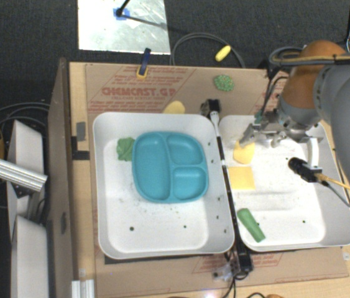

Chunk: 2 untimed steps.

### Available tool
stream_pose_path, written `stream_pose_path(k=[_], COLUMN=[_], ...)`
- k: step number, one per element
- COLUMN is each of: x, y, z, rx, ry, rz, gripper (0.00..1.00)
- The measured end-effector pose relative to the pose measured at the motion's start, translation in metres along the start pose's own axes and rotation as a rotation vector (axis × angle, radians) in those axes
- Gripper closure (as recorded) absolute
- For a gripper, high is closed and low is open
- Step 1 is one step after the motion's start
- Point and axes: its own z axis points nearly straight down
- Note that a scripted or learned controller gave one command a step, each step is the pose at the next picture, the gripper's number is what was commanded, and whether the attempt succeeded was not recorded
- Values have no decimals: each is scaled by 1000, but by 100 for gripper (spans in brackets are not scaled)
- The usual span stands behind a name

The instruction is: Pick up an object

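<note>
Nearest the camera, a green cylinder (250, 224) lies at the front of the right bin (336, 228), close to its left wall; behind it a flat yellow square (242, 177) lies on the bin floor; behind that again sits a rounded yellow piece (244, 154), just beside the square and near the bin's left wall. The end effector (252, 135) hangs over the back left part of the right bin, just beside the rounded yellow piece on its far side; whether it is spread or pressed together cannot be told from this angle; nothing is seen pinched in it. The left bin (109, 228) holds a teal divided plate (168, 166) with a green leafy item (125, 148) touching its left rim; neither is within reach of the present pose.

Assessment: the step in hand is the approach to a grasp, and the rounded yellow piece is the likely target; the pick is not yet made. Recommendations: centre over the piece before descending, since the present position looks offset toward the back; descend straight, keeping clear of the bin wall; close on the piece's widest part, as a rounded surface may squirt out; avoid catching the flat square alongside; lift only once the hold is firm.
</note>
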Motion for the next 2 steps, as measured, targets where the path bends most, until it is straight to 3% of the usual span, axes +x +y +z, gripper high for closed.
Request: stream_pose_path(k=[1, 2], x=[28, 27], y=[-3, -2], z=[12, 0], rx=[5, 1], ry=[3, 2], rz=[3, 2], gripper=[0, 100])
